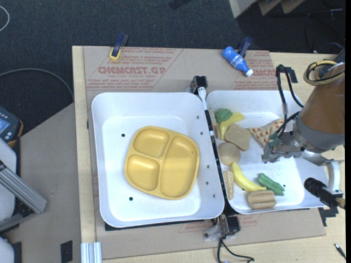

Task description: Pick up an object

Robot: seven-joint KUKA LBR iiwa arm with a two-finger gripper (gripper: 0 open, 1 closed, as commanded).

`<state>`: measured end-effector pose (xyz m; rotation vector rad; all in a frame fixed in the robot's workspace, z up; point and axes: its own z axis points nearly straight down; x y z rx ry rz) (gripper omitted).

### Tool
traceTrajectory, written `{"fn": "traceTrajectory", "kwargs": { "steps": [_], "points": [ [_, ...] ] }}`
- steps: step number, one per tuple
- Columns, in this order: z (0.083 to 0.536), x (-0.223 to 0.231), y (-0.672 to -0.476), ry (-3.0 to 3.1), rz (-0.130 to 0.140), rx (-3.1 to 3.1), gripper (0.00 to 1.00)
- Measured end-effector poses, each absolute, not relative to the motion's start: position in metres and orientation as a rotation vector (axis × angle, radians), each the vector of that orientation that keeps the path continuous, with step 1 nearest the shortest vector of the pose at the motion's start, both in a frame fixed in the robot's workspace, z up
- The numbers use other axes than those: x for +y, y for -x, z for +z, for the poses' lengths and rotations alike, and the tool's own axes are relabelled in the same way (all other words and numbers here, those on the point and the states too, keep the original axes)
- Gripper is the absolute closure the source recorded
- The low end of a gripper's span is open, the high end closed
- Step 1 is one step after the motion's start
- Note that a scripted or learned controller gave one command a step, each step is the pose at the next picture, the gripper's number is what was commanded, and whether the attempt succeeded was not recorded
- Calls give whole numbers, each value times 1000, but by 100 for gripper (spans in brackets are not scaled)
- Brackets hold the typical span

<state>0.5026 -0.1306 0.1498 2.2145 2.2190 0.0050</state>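
The right bin [258, 100] holds several toy foods. A green broccoli piece [222, 115] lies by a yellow piece [236, 117] at the back left, with a tan bread slice [237, 137] and a round beige piece [228, 154] below them. A pizza slice [267, 131] lies in the middle. Toward the front are a banana [244, 179], a green pickle [271, 183] and a brown bun [260, 199]. My gripper [273, 151] hangs low over the bin's middle, just right of the bread slice and below the pizza slice. I see nothing held in it.
The left bin [109, 108] holds a yellow divided plate [162, 161]. A blue bottle [237, 61] and a yellow-blue clamp [117, 48] lie on the cardboard behind the bins. Black cables [285, 86] loop over the right bin's back edge.
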Motion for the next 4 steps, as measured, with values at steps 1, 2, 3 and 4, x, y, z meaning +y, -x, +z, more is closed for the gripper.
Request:
{"fn": "traceTrajectory", "kwargs": {
  "steps": [1,2,3,4],
  "points": [
    [214,-131,-503,-2214,7,2217,100],
    [226,-131,-504,-2217,3,2219,100],
    [214,-77,-500,-2219,0,2231,100],
    [228,-75,-508,-2217,3,2221,100]
  ]
}}
